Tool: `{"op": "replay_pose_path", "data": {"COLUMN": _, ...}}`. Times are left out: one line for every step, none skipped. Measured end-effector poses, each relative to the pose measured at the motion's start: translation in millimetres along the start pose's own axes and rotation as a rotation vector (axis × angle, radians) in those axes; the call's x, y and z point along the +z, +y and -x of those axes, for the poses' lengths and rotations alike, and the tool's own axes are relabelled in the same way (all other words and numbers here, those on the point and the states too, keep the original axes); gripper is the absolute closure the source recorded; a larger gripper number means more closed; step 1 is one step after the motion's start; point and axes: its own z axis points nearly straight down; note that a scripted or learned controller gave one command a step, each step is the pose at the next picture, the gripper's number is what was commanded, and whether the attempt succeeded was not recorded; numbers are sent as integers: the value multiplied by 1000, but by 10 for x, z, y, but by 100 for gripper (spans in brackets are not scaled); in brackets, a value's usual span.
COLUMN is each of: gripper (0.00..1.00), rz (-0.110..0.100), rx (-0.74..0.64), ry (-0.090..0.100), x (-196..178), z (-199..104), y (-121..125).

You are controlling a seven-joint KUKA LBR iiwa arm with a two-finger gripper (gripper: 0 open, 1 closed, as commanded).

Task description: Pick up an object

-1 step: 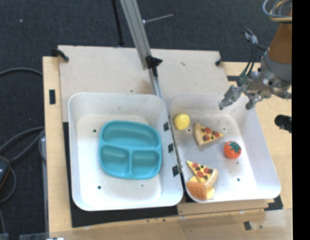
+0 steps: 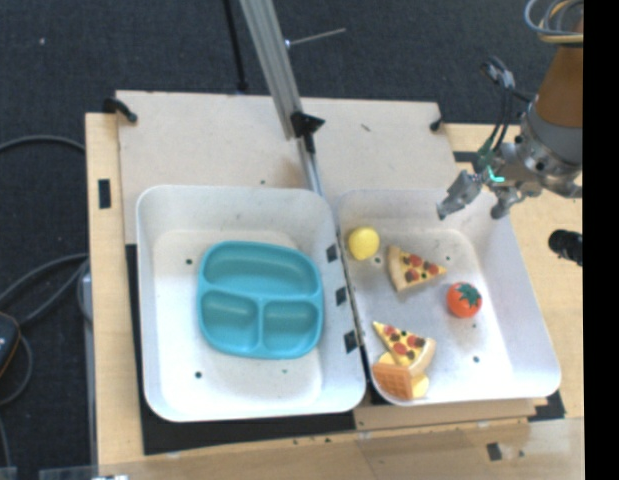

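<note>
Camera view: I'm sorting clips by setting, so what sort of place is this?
Likely a robot lab: a bench with two white bins, toy pizza, and an arm reaching in.

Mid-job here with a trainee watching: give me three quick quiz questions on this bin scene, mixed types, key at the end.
1. True or false: the blue tray lies in the right bin.
2. How many pizza slices are in the right bin?
3. Which item lies nearest the tool? A) lemon B) upper pizza slice C) lower pizza slice

Key
1. False; it lies in the left bin.
2. Two.
3. B. The tomato lies further off.
</note>
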Motion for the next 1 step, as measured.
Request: {"op": "replay_pose_path", "data": {"gripper": 0, "rz": -6, "rx": 4, "ry": 0, "x": 584, "z": 44, "y": -87}}
